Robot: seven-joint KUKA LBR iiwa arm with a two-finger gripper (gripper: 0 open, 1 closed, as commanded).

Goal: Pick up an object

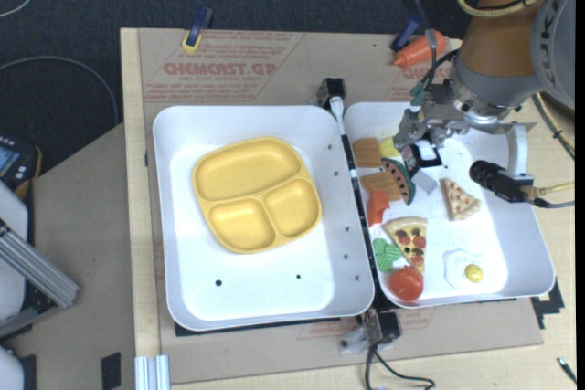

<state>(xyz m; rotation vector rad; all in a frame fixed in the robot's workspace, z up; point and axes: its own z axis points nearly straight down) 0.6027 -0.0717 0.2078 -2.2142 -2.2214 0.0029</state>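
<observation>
**Desk:** Hovering or gripping? What does the caption say?

**Photographer:** Hovering, as far as the shot proves. The gripper (419, 146) is low over the back-left part of the right bin (526, 237), and whether it is open or closed cannot be told from this angle. Nothing can be seen caught in it, so the pick does not read as done.

**Desk:** What is nearest to it?

**Photographer:** A watermelon slice (398, 179) lies just in front of the gripper, resting on the bin floor, perhaps touching it. A small yellow piece (388, 146) is just to its left, with a brown toast piece (367, 152) beyond that. Either could be the target; I would guess the watermelon.

**Desk:** And the other toys?

**Photographer:** All lie flat in the same bin. A pizza wedge (460, 199) is in front of the gripper and to its right. A second pizza slice (408, 238), a red tomato (407, 285) and a fried egg (464, 270) lie further towards the front, well apart from it. The yellow divided plate (249, 195) is far to its left, alone in the left bin (174, 224).

**Desk:** So what is left?

**Photographer:** By my reading, nearly everything: close on one item, lift it, and show it clear of the bin.
</observation>
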